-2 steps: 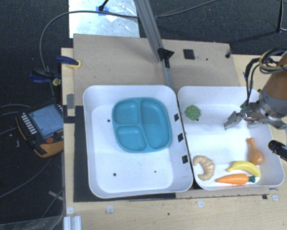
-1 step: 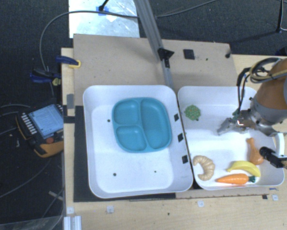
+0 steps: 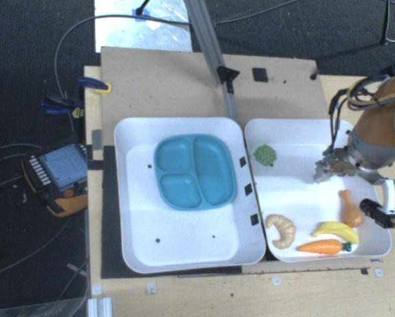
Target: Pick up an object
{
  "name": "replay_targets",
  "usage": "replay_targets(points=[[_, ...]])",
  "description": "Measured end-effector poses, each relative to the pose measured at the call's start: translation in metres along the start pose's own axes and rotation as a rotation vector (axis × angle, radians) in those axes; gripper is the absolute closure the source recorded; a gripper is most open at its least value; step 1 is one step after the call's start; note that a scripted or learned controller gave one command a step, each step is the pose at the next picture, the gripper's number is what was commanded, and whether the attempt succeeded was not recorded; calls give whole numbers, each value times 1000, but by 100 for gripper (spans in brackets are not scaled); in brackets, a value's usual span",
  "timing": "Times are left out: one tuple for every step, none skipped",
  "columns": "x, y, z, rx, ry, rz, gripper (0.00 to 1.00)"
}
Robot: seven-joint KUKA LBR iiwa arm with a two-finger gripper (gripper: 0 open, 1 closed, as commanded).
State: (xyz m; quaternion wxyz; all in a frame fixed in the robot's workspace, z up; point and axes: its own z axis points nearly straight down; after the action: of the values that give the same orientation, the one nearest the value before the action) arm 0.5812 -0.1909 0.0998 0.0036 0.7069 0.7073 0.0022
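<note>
Right bin: broccoli (image 3: 265, 154) lies alone at the back, croissant (image 3: 281, 230), banana (image 3: 335, 230) and carrot (image 3: 323, 247) crowd the front edge, what looks like a chicken drumstick (image 3: 350, 209) just beside them.

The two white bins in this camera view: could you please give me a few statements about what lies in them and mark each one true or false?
1. The blue divided plate lies in the left bin. True.
2. The green broccoli piece lies on the blue plate. False: it lies in the right bin, near its upper left corner.
3. The carrot lies next to the banana near the right bin's lower edge. True.
4. The croissant lies in the left bin. False: it is in the right bin, left of the carrot.
5. The gripper hovers above the blue plate. False: it is over the right bin, above the chicken drumstick.
</note>
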Motion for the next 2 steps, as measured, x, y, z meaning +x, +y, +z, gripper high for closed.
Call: replay_targets(points=[[2, 3, -44, 3, 0, -4, 100], [12, 4, -97, 1, 0, -6, 100]])
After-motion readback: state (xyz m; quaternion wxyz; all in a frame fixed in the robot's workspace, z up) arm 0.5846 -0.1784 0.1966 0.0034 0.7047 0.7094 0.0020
